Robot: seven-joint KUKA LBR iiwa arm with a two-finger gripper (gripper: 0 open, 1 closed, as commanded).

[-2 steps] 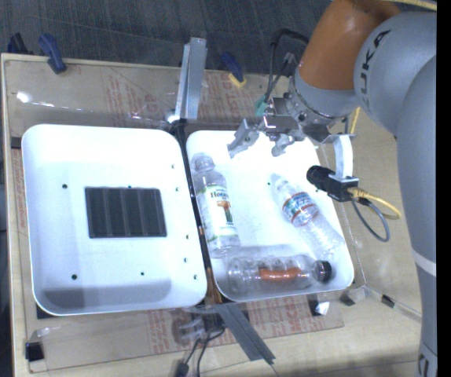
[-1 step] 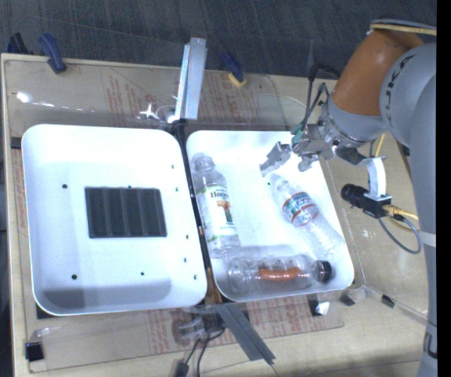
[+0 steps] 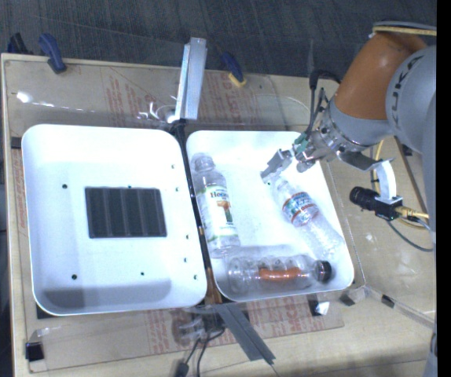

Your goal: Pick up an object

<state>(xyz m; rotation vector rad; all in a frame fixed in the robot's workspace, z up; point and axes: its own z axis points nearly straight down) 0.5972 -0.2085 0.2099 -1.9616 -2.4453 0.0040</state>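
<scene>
Near rim of right bin: clear ribbed plastic bottle lying sideways, orange inside. Further in, two clear labelled bottles lying flat. Ribbed dark panel in smooth white left bin. Jaws over right bin's far part, metallic, gap unclear — cannot tell.

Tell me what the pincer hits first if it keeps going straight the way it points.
Probably the bottle lying aslant in the right bin: the pincer points down at its cap end. Depth is hard to judge, so it could reach the bin floor beside the cap instead.
</scene>
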